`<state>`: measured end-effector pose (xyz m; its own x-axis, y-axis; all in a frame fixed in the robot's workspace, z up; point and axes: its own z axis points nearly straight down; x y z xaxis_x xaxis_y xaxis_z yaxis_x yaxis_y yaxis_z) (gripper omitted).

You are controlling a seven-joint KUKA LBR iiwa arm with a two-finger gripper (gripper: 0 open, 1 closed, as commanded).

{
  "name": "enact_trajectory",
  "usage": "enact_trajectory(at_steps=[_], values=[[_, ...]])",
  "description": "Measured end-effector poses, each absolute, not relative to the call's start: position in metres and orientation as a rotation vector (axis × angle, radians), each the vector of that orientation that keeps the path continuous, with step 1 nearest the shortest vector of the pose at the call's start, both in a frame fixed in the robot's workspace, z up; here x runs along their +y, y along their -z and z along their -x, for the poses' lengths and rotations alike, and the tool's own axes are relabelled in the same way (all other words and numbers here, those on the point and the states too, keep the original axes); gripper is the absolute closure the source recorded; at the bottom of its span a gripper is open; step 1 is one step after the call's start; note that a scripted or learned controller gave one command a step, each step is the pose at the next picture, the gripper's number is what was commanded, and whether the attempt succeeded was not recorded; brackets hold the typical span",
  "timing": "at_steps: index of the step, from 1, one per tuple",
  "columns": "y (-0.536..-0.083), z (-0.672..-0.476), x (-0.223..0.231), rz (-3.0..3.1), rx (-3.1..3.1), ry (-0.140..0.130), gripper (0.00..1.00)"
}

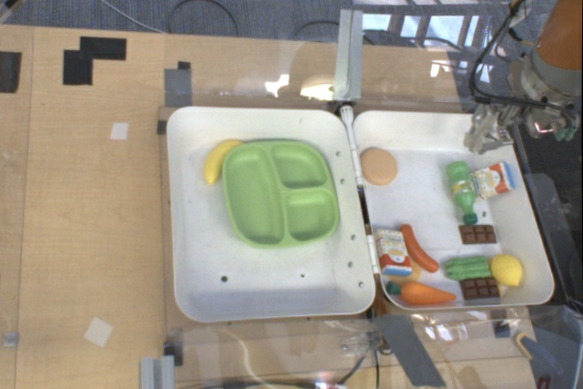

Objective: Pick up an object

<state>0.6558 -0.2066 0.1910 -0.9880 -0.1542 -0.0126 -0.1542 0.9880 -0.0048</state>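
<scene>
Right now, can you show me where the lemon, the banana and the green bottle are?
lemon point(506, 270): camera view, middle of its yellow skin.
banana point(216, 161): camera view, the curved part showing beside the green plate.
green bottle point(461, 185): camera view, middle of its body.

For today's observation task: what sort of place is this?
Probably a robotics lab: a grey robot arm with an orange band above two shallow white bins holding toy food, such as a plastic orange carrot.

no legible text, labels or numbers
</scene>
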Motion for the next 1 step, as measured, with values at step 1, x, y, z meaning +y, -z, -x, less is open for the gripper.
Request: enact_trajectory(at_steps=[1], values=[[-0.1911,-0.6564,-0.2049,0.245,3.119,0.005,0.00]])
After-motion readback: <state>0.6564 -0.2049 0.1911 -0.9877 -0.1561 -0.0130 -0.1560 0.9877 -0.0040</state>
